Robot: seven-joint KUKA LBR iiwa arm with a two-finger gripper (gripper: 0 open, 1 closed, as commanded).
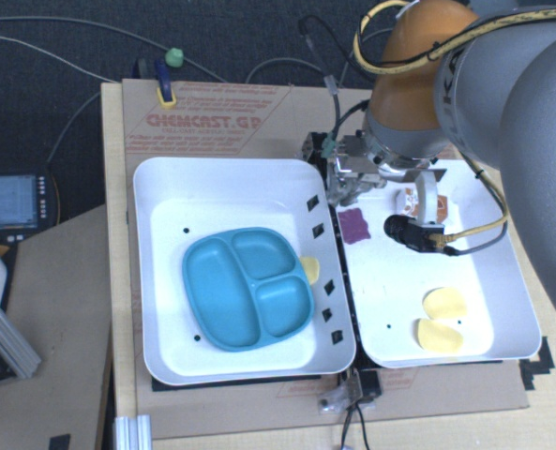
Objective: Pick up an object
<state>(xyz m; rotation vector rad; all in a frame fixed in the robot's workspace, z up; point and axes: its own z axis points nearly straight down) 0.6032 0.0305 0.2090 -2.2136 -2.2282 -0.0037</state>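
Camera view: far left of the blue divided plate [249,289], off the bins, a small screen [10,202] sits on the surface. A printed cardboard sheet [221,112] lies beyond the plate under both bins, with a blue clamp [168,78] topped by a green knob at its far edge. The plate itself lies flat in the middle of the left bin [160,214], three compartments facing up. A small yellow piece [309,270] lies just beside its right rim, against that bin's right wall. Right of the plate and a little beyond it, the tool [342,189] hangs over the wall where the two bins meet, carried by the grey arm [507,73], which comes in from the right. Whether the tool is open or closed cannot be told from this angle, and nothing can be seen held in it. Just right of the plate's far corner, past the dividing wall, a purple piece [353,225] lies on the floor of the right bin [488,261], close below the tool. Well to the right of the plate, level with its near half, two pale yellow discs [442,319] lie touching each other near that bin's front wall.
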